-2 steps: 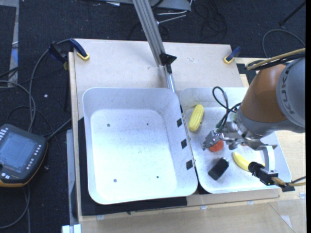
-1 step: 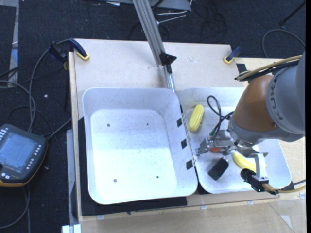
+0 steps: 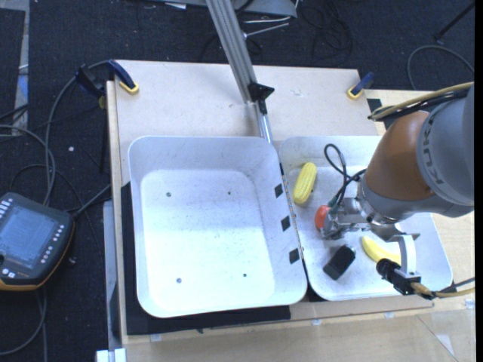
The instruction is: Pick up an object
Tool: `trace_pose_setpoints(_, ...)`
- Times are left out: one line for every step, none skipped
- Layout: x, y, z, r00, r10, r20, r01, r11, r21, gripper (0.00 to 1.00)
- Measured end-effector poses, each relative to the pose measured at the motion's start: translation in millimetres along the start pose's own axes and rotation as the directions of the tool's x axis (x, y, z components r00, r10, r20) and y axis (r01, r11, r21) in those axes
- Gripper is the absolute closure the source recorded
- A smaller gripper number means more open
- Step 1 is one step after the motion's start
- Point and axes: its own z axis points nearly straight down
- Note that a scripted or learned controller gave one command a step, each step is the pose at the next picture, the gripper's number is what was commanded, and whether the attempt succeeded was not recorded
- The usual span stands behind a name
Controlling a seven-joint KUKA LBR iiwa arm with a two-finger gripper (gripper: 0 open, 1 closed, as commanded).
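Note:
In the right bin (image 3: 302, 151) lie a yellow corn cob (image 3: 305, 182), a small red object (image 3: 322, 216), a black block (image 3: 339, 262) and a yellow banana-like piece (image 3: 375, 249). My gripper (image 3: 333, 228) reaches down from the grey and orange arm (image 3: 411, 168), right beside the red object and just above the black block. The arm's wrist covers part of the bin's middle.
The left bin (image 3: 143, 157) sits beside the right one, sharing a wall with black clips (image 3: 286, 222). A metal pole (image 3: 234, 36) slants over the bench's back. Yellow clamps (image 3: 128, 87) mark the bench corners. A teach pendant (image 3: 30, 236) lies off the bench at left.

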Motion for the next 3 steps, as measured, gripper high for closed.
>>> trace_pose_setpoints(2,6,-61,1.000,-0.001,0.001,0.001,1.000,-0.004,1.00)
trace_pose_setpoints(2,7,-108,1.000,-0.001,0.000,0.001,1.000,-0.004,1.00)
trace_pose_setpoints(46,31,-120,1.000,-0.005,0.000,0.005,1.000,-0.001,1.00)
